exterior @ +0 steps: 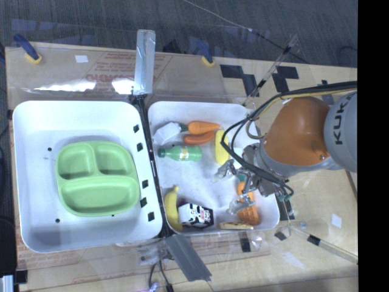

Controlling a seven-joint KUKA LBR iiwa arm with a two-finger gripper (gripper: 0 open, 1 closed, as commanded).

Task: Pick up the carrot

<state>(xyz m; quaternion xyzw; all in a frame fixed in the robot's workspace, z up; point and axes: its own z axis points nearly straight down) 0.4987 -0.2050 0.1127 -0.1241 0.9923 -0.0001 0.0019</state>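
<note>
From my seat I take the green bottle (180,154) as my marker. It lies on its side in the right bin (200,184), close to that bin's left wall.

The carrot (204,127) lies just up-view and a little right of the bottle, near the bin's far wall. A second orange piece (196,139) lies between the carrot and the bottle and seems to touch the carrot. A white crumpled item (169,131) sits up-view and slightly left of the bottle, and a yellow item (221,148) stands just right of it.

The tool (243,190) hangs down-view and well to the right of the bottle, near the bin's right wall, and well apart from the carrot. Cables and wrist clutter cover it, so I cannot tell whether it is spread or pressed together, and I see nothing held in it. A small orange item (248,215) lies right beside the tool, on its down-view side. The arm (298,132) comes in over the surface (328,230) far to the right of the bottle.

Down-view of the bottle lie a banana (172,208) against the left wall and a black-and-white carton (196,215) touching it.

Left of the bottle, beyond the wall, the left bin (27,126) holds a green divided plate (95,178).
</note>
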